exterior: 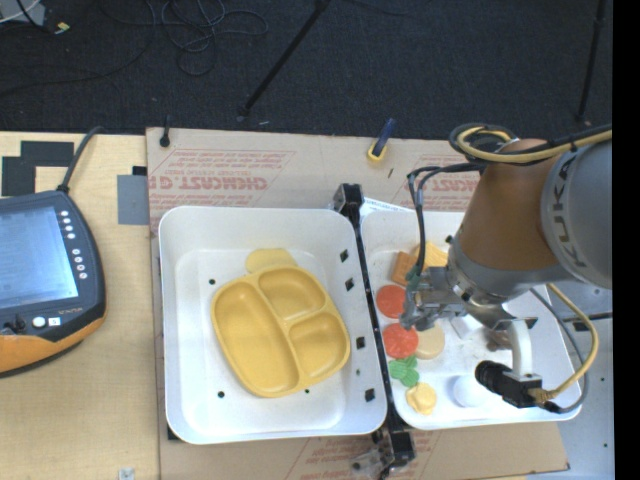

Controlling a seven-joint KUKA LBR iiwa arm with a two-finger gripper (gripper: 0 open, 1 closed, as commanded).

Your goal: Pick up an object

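- The gripper (418, 313) hangs low over the right bin (560, 408); whether its fingers are spread or pressed together cannot be told.
- Red discs (400, 341) lie just beside them.

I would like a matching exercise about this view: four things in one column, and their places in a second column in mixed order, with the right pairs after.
Things:
1. yellow divided tray
2. green piece
3. handheld screen unit
4. gripper

Places:
A. on the bench, left of both bins
B. over the right bin, above the red pieces
C. in the left bin
D. in the right bin, near its front edge

Pairs: 1-C, 2-D, 3-A, 4-B
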